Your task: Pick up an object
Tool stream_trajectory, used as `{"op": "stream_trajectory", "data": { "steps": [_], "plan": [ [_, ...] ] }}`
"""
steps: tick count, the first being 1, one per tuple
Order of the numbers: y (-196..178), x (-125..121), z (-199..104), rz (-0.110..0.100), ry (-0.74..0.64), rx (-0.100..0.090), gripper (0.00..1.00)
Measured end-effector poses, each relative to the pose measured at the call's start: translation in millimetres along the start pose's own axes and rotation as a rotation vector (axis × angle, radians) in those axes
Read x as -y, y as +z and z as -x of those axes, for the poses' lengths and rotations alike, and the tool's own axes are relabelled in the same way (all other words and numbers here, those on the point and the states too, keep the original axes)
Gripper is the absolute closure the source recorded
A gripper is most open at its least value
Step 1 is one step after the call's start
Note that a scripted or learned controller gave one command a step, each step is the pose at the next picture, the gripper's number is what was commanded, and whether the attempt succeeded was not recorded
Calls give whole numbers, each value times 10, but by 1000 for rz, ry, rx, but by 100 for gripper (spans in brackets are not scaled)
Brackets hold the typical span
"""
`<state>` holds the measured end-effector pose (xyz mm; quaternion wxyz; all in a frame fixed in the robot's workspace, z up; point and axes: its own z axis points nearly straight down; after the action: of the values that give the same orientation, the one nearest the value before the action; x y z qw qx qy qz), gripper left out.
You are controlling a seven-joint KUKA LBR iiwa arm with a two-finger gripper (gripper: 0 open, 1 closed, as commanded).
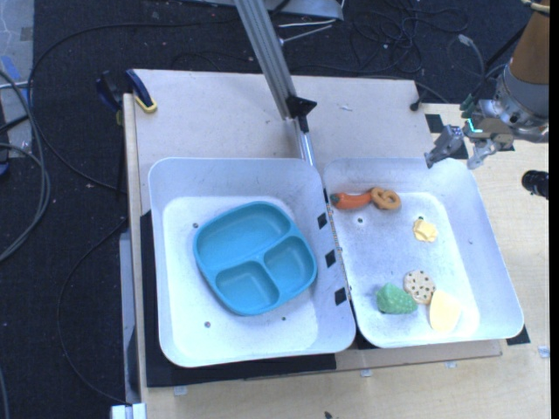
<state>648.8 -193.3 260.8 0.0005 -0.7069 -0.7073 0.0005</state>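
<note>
- Above the far right corner of the right bin (pixel 489 234) hangs the gripper (pixel 460 152), its two fingers spread apart with nothing between them, so the claw is released and bare.
- The step in hand looks like the approach: the arm is raised at the bin's rim and no object has been reached yet.
- Candidates all lie in the right bin. At its far side an orange carrot-shaped piece (pixel 353 201) touches a brown pretzel-like ring (pixel 386 199). A small yellow piece (pixel 425 230) sits alone toward the middle. At the near side a green lump (pixel 396 299), a spotted cookie (pixel 419 285) and a pale yellow wedge (pixel 444 311) crowd together.
- The small yellow piece is the closest to the claw, lying nearer and a little left of it. The ring is further left. The near cluster is well apart from it.
- The left bin (pixel 175 260) holds a blue divided tray (pixel 253 257), far from the claw.
- Next, I judge, the claw must travel left and toward the near side, descend with fingers open astride one piece, then close.
- The lone yellow piece seems the cleanest target; the touching pairs risk a nudge or a double grab.
</note>
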Motion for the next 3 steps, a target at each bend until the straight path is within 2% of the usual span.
{"op": "stream_trajectory", "data": {
  "steps": [1, 2, 3],
  "plan": [
    [-14, -6, 0, 3, 0, 1, 0],
    [619, -34, 25, -3, 1, 0, 0],
    [1145, -66, -76, -2, -2, -1, 0]
  ]
}}
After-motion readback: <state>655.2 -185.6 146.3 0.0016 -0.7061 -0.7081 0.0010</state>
